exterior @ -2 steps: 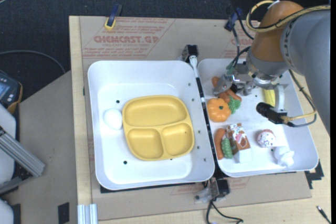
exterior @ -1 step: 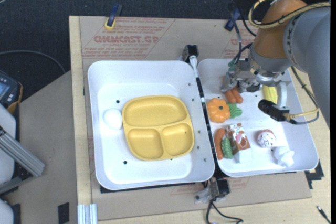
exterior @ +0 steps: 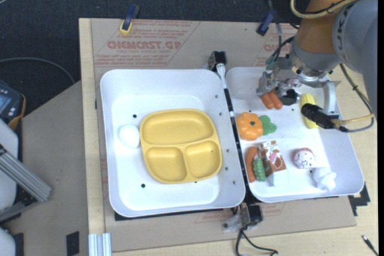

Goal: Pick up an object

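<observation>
Hot-dog toy, orange-red, lay tilted directly under the claw at the far end of the right bin. Claw was low over it, touching or nearly so. Whether it was wide, narrow or closed on the toy could not be told; the wrist body hid that. Arm came in from the right and bent steeply down, likely so as to reach the toy from above without brushing the bin wall.

Right bin, other contents, all nearer the camera than the claw: orange pumpkin with a green leaf piece just beside it; a carrot against a small brown-and-white box; a white ball with red marks; a small white figure in the near corner. A yellow piece lay just right of the claw, partly under a black cable fitting.

Left bin, well to the claw's left: a yellow three-compartment tray, compartments bare, and a white ball touching its left edge.

Judgement: grasp attempt in hand, lift not yet made.
</observation>
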You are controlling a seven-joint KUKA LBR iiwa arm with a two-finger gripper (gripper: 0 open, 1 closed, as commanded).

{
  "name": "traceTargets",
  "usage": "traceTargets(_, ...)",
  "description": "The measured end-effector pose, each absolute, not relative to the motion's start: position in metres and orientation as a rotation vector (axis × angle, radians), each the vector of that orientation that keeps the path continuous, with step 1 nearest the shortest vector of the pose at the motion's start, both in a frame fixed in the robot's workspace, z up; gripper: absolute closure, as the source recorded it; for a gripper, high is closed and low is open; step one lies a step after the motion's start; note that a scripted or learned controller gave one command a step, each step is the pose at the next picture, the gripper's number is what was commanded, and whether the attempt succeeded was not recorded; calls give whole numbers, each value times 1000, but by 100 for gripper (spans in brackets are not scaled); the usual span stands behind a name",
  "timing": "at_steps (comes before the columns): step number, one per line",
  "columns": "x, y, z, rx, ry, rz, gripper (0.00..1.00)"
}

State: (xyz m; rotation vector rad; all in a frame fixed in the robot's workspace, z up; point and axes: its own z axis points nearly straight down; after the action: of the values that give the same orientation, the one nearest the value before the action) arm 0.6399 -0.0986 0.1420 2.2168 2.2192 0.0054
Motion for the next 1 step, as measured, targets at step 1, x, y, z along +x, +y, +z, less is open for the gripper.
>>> traceTargets(1, 636, -95, 204, 2216, 2218, 7, 100)
